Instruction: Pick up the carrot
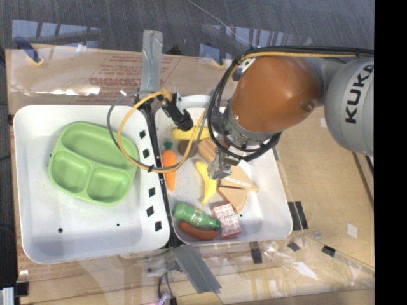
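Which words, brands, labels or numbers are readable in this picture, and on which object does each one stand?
"KUK", black letters on the grey arm; the view's right edge cuts off the rest of the word.
Red print on the clear plastic sheet behind the bins: several lines, too blurred to read.
Small red and white packet in the right bin: it has a pattern or print, too small to read.

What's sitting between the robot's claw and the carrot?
In the camera view, the yellow banana lies between the claw and the carrot, with bare white bin floor on either side of it.
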Tool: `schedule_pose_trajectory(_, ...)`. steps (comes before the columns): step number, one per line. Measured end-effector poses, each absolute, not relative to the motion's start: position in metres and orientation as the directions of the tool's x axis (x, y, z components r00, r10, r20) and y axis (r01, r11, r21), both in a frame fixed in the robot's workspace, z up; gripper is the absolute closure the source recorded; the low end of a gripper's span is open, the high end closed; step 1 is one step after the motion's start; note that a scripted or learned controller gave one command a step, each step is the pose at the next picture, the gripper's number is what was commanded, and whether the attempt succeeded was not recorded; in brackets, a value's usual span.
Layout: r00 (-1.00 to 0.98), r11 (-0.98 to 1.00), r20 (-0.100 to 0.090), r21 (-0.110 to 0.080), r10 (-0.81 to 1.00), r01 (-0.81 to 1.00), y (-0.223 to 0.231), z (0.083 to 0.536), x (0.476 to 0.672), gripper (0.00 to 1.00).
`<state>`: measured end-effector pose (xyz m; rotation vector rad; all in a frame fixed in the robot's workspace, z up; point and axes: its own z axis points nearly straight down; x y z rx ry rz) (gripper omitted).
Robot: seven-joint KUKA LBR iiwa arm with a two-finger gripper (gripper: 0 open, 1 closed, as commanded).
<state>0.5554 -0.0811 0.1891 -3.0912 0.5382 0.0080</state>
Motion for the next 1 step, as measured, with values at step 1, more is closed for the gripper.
schedule_pose_trajectory(1, 0.941, -0.941, -0.004, -0.004, -0.338, -0.338, -0.0808, 0.1899, 0.5557, 0.00)
